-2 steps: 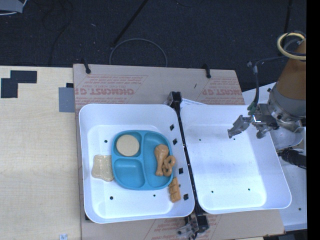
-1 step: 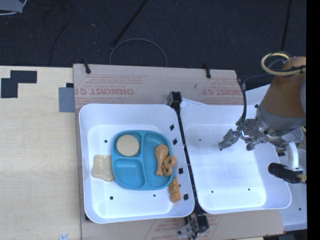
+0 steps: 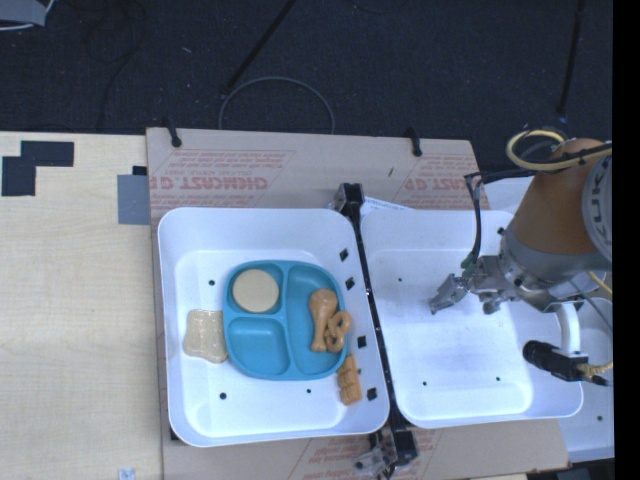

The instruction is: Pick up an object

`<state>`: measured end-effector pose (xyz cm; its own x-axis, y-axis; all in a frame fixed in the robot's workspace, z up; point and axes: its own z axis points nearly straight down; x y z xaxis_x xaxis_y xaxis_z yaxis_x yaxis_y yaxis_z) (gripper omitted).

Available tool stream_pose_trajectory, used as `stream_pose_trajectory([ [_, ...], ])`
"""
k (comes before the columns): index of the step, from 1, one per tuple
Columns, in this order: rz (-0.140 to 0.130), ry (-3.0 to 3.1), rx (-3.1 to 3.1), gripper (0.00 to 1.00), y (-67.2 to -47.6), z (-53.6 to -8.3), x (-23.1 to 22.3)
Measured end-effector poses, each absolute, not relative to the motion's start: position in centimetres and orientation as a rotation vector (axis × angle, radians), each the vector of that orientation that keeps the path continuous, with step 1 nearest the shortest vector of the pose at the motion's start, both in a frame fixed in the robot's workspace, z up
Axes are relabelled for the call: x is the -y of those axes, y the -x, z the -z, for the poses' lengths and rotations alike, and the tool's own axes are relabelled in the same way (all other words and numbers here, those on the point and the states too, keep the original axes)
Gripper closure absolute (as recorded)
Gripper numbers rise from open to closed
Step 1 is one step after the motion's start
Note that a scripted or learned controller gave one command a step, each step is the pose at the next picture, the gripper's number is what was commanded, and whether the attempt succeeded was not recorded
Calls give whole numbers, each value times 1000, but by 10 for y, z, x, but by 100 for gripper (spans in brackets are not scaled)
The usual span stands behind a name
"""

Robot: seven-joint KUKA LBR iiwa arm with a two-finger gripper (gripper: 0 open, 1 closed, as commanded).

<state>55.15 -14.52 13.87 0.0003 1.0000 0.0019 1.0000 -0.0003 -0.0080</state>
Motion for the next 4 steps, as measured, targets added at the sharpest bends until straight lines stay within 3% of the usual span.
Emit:
stream_pose_trajectory([
  [1,-4,2220,2218,0,-551,-86,144],
  [2,-3,2225,2213,100,-551,-98,146],
  [4,1,2223,2223,100,-563,-215,153],
])
